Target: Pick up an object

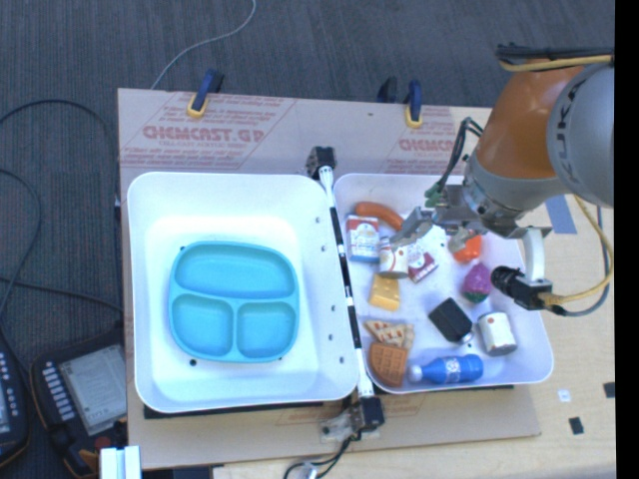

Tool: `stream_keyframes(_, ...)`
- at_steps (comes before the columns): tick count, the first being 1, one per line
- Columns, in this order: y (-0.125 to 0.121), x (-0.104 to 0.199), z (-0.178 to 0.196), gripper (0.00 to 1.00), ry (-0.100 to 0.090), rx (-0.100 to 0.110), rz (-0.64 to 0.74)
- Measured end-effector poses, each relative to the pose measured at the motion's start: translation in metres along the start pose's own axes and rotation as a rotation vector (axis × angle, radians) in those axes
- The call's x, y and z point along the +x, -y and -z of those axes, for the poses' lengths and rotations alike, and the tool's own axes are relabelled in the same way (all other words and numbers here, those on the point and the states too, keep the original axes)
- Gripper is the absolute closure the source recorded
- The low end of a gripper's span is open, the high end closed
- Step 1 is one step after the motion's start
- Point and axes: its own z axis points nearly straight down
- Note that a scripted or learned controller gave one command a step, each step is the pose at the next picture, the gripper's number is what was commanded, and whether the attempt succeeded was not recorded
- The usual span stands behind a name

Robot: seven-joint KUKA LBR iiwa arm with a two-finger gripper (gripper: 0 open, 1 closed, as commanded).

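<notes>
I am looking down on the tabletop point(200, 118) with two white bins side by side. The left bin point(150, 267) carries a blue divided plate point(236, 301). The right bin point(539, 362) holds the clutter I have to pick from.

The claw point(417, 226) sits low over the upper middle of the right bin, the arm coming in from about two o'clock. I cannot tell from this slant whether it is open or closed, and I see nothing that I could call gripped.

The nearest candidate is a small red and white packet point(409, 262), just beside the claw at roughly six o'clock from it; whether they touch I cannot say. A second red and white carton point(363, 238) lies at about nine o'clock from the claw, and an orange sausage point(377, 211) at about ten. A yellow cheese wedge point(386, 292) lies further out at seven o'clock.

Well apart, toward four and five o'clock, are a purple piece point(476, 282), a black block point(450, 318), a silver can point(496, 332) and a blue bottle point(449, 369) lying with its long axis running three to nine.

My judgement: the packet at six o'clock is the likely target, needing only a short drop.
</notes>
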Motion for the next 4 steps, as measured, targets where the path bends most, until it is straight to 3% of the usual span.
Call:
stream_keyframes(1, -0.005, -0.007, -0.096, 0.00, 0.003, -0.012, 0.000)
stream_keyframes(2, -0.005, -0.007, -0.087, 1.00, 0.001, -0.009, 0.000)
stream_keyframes(3, 0.020, 0.057, -0.002, 1.00, 0.000, -0.001, 0.001)
stream_keyframes(4, -0.003, 0.095, 0.000, 1.00, 0.000, 0.001, 0.001)
